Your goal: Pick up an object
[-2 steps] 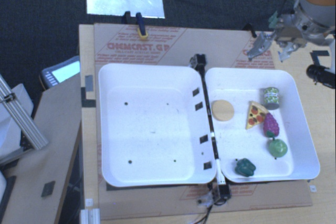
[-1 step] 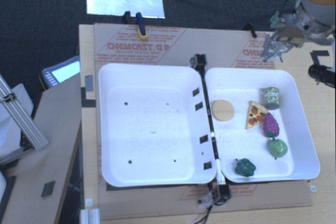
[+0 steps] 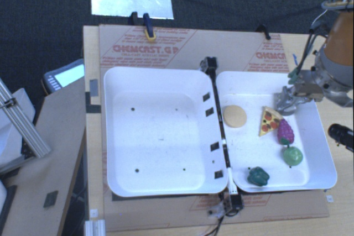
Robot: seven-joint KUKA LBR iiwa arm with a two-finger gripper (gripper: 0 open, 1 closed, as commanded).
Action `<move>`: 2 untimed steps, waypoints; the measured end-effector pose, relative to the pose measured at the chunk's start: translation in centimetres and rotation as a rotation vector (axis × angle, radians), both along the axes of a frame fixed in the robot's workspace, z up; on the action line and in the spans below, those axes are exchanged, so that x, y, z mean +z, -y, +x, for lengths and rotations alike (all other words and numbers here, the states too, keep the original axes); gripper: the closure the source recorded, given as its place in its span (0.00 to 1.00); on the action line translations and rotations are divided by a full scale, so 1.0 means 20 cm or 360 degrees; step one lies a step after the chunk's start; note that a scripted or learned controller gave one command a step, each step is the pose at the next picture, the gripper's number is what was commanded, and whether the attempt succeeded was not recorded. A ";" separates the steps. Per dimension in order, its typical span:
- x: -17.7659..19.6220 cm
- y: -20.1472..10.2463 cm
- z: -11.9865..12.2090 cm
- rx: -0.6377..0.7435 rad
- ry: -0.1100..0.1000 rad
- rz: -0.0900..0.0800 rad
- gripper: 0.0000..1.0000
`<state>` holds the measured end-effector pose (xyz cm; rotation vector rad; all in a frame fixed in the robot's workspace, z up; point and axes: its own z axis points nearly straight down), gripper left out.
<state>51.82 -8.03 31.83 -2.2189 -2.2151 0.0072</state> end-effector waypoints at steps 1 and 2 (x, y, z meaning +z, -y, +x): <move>0.97 -0.24 0.23 0.0018 0.0048 -0.0003 1.00; -0.06 -0.47 0.06 0.0015 -0.0012 0.0000 1.00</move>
